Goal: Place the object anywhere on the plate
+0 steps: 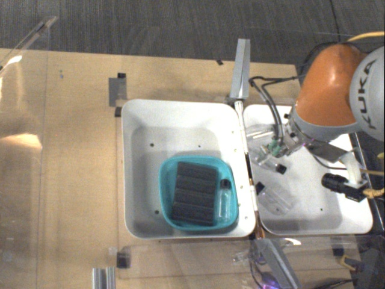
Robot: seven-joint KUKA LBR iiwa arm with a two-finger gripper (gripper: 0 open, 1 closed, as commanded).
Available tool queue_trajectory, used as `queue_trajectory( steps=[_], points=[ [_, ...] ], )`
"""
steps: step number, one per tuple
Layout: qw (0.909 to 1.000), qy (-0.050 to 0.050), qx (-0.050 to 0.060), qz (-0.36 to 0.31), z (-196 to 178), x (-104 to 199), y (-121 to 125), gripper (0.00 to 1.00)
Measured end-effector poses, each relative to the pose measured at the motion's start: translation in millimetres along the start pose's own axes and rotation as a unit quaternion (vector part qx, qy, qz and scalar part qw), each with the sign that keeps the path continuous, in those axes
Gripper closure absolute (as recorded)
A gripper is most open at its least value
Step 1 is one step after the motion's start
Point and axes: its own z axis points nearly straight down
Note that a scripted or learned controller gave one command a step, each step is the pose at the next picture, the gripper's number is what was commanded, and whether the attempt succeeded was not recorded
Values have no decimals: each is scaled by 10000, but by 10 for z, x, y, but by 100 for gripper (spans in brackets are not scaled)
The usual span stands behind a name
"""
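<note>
Dark ridged block [194, 192] already lies on the teal plate [168, 179] at 6 o'clock in the left bin [138, 131]; we judge placing done, gripper [272, 149] state unreadable over the right bin [313, 215], next move a clear retreat toward 3 o'clock.

Arm [337, 95] reaching in from right, hand [269, 151] lowered, angled leftward.

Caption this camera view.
Teal plate holding a dark ridged block in the left bin; arm's gripper over the right bin.
</note>
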Motion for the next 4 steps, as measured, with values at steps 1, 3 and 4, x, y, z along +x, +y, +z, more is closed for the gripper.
queue_trajectory(
  steps=[1, 3, 4],
  points=[
    [9991, 24, 40, -424, 323, 302, 212, 100],
    [9807, -6, -1, -1955, -1844, 289, -239, 0],
    [9894, -15, 7, -1454, -2214, -320, -663, 0]
  ],
)
